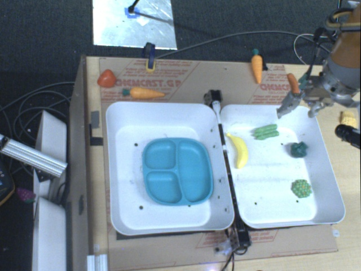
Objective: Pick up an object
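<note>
- Cardboard covers the table (186,78) under two shallow white bins set side by side, with dark carpet beyond its far edge.
- Right bin (330,168) holds four small things: a yellow banana (239,149) just beside the divider, a green bean pod (265,131) near the far wall, a dark green broccoli piece (298,149) toward the right wall, and a bumpy green ball (302,188) nearer the front.
- All four lie apart from one another on the bin floor; none is lifted.
- Jaws (302,104) hang over the far right corner of that bin, spread wide, two grey fingers splayed with nothing between them; the bean pod is the nearest piece, below and to the left.
- Arm (344,66) enters from the right, its orange band showing near the top edge.
- Left bin (127,123) carries a blue divided plate (177,171) lying flat in its middle.
- On the cardboard behind the bins lie a carrot (145,93), a red-orange tomato-like piece (106,79), another carrot (257,66) and a small orange piece (293,83).
- A shiny metal sheet (133,16) rests on the carpet farther back.
</note>
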Robot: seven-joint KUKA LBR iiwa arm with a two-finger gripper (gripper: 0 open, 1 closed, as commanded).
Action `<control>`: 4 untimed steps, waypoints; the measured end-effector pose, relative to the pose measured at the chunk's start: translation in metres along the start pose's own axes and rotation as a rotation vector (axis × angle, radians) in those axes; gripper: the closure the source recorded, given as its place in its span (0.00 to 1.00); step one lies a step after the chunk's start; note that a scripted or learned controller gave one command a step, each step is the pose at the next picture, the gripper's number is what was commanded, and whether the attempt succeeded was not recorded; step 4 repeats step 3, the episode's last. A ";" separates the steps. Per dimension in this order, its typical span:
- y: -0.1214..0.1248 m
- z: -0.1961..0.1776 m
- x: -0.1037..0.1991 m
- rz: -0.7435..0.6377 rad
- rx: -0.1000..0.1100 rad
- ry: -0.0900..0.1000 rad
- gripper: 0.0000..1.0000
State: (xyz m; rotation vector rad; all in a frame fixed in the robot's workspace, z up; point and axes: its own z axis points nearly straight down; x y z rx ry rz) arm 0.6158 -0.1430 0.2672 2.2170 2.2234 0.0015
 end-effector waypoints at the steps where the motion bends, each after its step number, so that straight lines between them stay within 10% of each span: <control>1: 0.014 0.137 0.044 -0.001 0.005 0.002 0.00; 2: -0.002 0.182 0.054 0.000 -0.002 0.000 0.00; 3: -0.002 0.171 0.054 0.000 -0.003 0.000 1.00; 4: -0.002 0.171 0.054 0.000 -0.003 0.000 1.00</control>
